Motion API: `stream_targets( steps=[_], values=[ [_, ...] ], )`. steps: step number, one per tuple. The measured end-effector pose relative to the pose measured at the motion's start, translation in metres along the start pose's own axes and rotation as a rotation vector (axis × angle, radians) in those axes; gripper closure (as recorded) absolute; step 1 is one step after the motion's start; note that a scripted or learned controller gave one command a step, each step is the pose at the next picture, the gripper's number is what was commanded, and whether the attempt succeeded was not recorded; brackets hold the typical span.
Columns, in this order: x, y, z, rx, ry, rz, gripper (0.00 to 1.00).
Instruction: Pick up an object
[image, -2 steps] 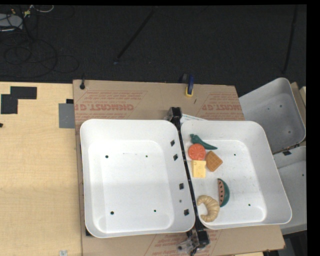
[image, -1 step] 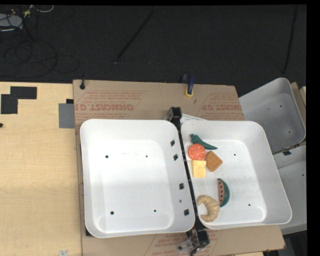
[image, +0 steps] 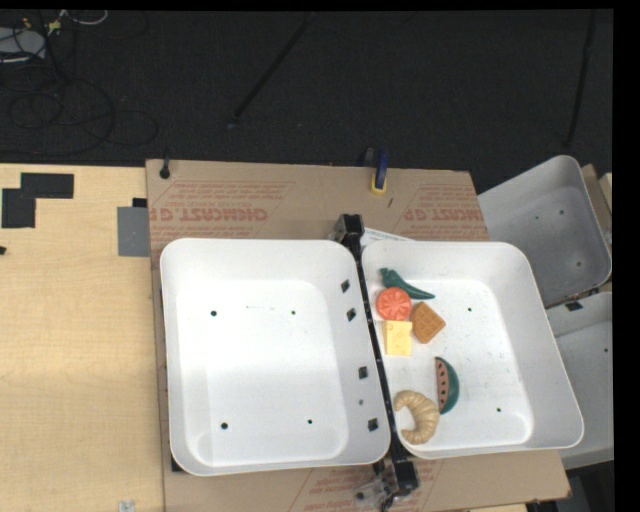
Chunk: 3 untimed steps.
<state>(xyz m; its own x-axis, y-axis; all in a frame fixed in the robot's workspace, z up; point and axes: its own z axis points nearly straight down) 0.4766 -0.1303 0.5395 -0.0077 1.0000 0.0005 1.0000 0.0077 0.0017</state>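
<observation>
Two shallow white bins sit side by side on a brown cardboard sheet (image: 300, 205) printed with red lettering. The left bin (image: 190, 300) shows a few small dark holes in its floor. The right bin (image: 525, 320) touches it along a black divider strip (image: 362, 340) that runs between their inner rims. The cardboard lies on a pale wooden counter (image: 70, 350), which carries black shapes (image: 35, 195) and a grey patch (image: 131, 229) near its upper left. A blue and yellow clamp (image: 379, 170) grips the cardboard's far edge. Beyond the right bin a third white tray (image: 550, 215) lies tilted. Dark carpet (image: 300, 80) with loose cables (image: 50, 60) fills the background.
</observation>
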Motion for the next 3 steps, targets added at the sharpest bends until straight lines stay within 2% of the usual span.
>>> stream_targets(
  steps=[1,2,3],
  values=[
    [0.082,0.029,0.003,0.004,0.001,-0.003,1.0],
    [0.164,0.1,0.056,0.012,0.0,-0.001,1.0],
    [0.09,0.039,-0.002,-0.002,-0.002,0.015,1.0]
  ],
)
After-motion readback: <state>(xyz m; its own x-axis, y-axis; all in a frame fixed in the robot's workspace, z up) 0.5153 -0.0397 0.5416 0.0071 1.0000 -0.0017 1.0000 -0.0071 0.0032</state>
